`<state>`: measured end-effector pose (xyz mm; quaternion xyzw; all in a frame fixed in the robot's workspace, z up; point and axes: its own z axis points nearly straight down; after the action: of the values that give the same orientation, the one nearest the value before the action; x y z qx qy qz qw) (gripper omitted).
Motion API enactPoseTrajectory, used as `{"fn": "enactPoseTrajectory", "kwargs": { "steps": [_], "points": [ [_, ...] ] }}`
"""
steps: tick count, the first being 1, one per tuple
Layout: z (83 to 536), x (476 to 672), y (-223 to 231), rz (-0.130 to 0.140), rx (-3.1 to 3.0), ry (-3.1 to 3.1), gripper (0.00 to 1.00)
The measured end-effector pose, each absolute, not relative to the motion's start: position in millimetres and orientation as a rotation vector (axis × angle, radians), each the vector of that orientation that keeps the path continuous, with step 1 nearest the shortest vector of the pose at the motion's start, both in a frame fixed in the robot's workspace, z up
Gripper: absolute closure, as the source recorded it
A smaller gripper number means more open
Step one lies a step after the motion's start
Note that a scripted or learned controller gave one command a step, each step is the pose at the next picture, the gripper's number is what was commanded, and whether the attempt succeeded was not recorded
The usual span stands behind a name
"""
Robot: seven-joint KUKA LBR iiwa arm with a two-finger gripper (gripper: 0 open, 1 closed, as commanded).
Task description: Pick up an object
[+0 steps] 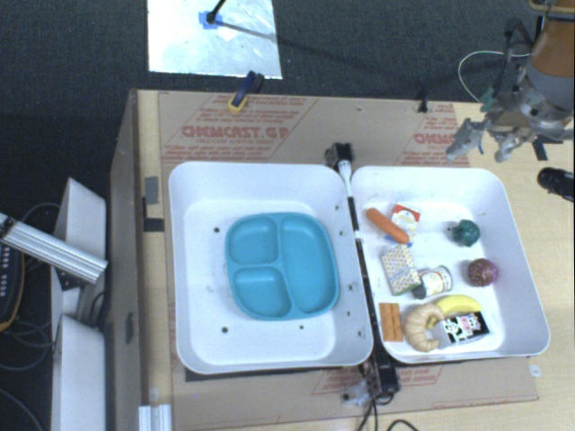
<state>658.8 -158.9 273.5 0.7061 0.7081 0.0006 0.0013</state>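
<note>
Down at the near rim of the right bin [526, 326] we had the croissant [422, 327] and the little black-and-white carton [464, 328] jammed together, with the banana [456, 305] lying right on top of that pair, so anything grabbed from there would probably have dragged a neighbour along. Beside them sat a flat orange cracker-looking piece [390, 321] near the divider, then a small jar [436, 281] touching a patterned packet [399, 267]. Further back we could see the carrot [386, 225] leaning against a small red-and-white box [406, 215]. Over on the far side of that bin the dark green lump [464, 233] and the maroon ball [482, 271] each sat apart from the pile, which we figured made them the easier picks since there was open floor around them. The left bin [193, 241] just had the blue divided plate [281, 265] lying flat in the middle. The gripper [490, 142] hung above the back edge of the right bin, outside the rim and well clear of every item, with its two fingers spread apart and nothing between them. We read that as a pre-approach pose: high and open so it could drop onto whichever object got chosen. Nothing had been picked yet, so the task looked to be at its very start.
</note>
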Motion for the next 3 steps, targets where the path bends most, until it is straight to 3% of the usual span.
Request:
{"fn": "enactPoseTrajectory", "kwargs": {
  "steps": [1,2,3],
  "points": [
    [192.7,668.2,-92.4,0.0,2.217,2.228,0.0],
    [184.5,624.2,-67.4,0.002,2.217,2.224,0.0],
    [88.7,631.8,-91.7,0.005,2.214,2.216,0.0]
  ]
}}
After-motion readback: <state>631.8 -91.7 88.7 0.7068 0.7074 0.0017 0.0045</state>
